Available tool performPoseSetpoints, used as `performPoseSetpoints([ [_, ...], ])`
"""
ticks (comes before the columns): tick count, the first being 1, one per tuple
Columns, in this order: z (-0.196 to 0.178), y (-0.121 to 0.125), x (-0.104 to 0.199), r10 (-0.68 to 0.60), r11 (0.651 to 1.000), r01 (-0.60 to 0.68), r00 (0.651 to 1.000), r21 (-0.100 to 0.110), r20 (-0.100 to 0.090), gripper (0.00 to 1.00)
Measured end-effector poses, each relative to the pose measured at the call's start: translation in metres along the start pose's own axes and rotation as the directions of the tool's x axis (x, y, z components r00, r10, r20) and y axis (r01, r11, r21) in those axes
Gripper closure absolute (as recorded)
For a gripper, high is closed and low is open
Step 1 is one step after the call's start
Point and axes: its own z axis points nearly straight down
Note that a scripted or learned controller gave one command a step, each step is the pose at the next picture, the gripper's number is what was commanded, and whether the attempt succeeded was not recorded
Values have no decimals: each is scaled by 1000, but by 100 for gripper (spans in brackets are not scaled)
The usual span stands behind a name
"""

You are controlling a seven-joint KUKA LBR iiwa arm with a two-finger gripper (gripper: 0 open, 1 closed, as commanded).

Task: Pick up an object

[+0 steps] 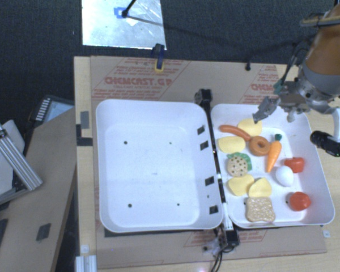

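The surface (pixel 136 75) is a tan board printed with red lettering, and it carries two shallow white bins side by side. The left bin (pixel 153 166) takes up the middle of the board. The right bin (pixel 320 186) sits against the board's right edge and holds all the toy food.

The arm (pixel 328 55) reaches in over the board's far right corner, its orange band above a grey wrist. Its tool (pixel 264 111) hangs at the far edge of the right bin, just above a yellow piece (pixel 248 127); whether its fingers are spread or pressed together cannot be told, and nothing is seen between them.

In the right bin, a slice of bread (pixel 259 209) lies at the near edge. An orange carrot (pixel 272 154) lies at a slant near the bin's middle, with a sausage (pixel 234 131) towards the far left corner. A yellow wedge (pixel 231 145) rests by the left wall, and two more yellow pieces (pixel 241 184) and (pixel 260 188) lie just beyond the bread. A doughnut (pixel 259 145) sits between the sausage and the carrot. A cookie (pixel 235 165) lies on a green leaf (pixel 246 162). A white egg (pixel 284 175) lies near the carrot's tip. One red tomato (pixel 295 164) sits beside the egg, another (pixel 298 200) near the right near corner.

A blue and yellow clamp (pixel 158 58) grips the board's far edge.
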Motion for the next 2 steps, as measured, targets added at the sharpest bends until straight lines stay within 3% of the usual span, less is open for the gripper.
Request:
performPoseSetpoints([
  [1, 114, 45, 15, -4, 1000, 4, 1000, 5, -1, 0],
  [2, 182, -25, 10, 1, 1000, -1, 1000, 2, -2, 0],
])
